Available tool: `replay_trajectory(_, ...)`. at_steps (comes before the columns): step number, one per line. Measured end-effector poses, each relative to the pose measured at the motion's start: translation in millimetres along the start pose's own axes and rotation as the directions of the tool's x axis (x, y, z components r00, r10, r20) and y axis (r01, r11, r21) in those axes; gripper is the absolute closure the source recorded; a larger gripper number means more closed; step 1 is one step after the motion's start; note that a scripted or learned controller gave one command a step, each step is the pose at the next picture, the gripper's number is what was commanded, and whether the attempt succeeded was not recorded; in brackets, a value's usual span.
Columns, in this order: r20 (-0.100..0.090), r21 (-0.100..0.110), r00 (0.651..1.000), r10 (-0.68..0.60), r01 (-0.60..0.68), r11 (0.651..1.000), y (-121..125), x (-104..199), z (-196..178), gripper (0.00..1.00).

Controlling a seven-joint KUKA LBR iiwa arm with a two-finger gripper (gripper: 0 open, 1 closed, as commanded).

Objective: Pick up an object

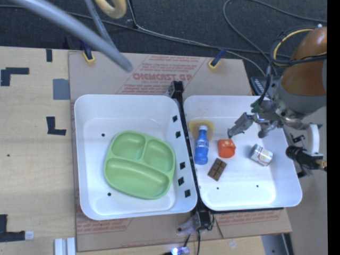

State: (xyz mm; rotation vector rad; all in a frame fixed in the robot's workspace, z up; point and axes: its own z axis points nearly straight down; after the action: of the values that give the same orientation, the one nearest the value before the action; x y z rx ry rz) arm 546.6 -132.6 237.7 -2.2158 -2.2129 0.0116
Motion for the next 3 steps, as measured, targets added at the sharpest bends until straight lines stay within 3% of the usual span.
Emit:
replay_trajectory(1,0.002,-0.011,1.0,-0.003,0.003,1.0,2,0,-6,0.0)
replay_trajectory(3,0.001,-0.006,1.0,-0.003,0.003,1.0,6,5,109,0.0)
